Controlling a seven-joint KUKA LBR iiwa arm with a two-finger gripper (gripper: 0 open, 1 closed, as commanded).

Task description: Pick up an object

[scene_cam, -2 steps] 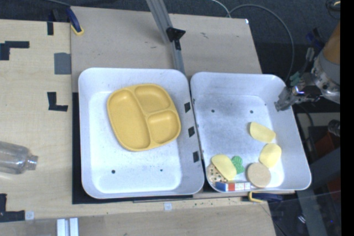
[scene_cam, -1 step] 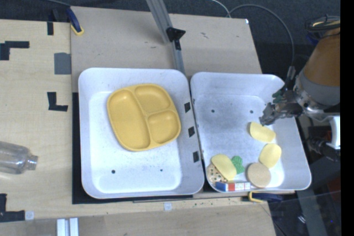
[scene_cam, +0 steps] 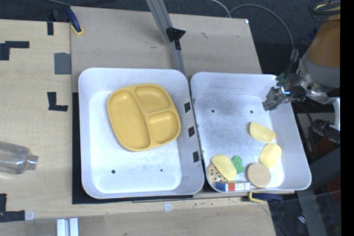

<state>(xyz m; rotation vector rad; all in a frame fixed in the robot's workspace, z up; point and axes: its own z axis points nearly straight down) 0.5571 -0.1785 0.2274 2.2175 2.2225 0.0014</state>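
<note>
In the right-hand white bin [scene_cam: 221, 96] we see the candidates for picking: a pale yellow oblong piece [scene_cam: 262, 132] lies nearest the arm, with a second yellow rounded piece [scene_cam: 270, 155] just below it. Along the bin's near edge sit a tan round disc [scene_cam: 258, 174], a yellow oval piece [scene_cam: 223, 166] and a small green item [scene_cam: 237, 163], close together, with a flat printed strip in red and blue [scene_cam: 232, 187] against the rim. None of them is lifted; all rest on the bin floor.

The tool [scene_cam: 275, 98] hangs at the right bin's far right side, above and well apart from the nearest yellow piece. We cannot tell how its grasping parts stand, since they are too small and dark here, and nothing shows between them.

In our judgement the task is at its start: no object is picked, and the approach, descent and grasp all remain.

The left-hand white bin [scene_cam: 94, 135] bears a yellow plastic divided plate [scene_cam: 144, 116]. On the tabletop [scene_cam: 110, 36] at the left edge lies a clear plastic bottle [scene_cam: 15, 157].
</note>
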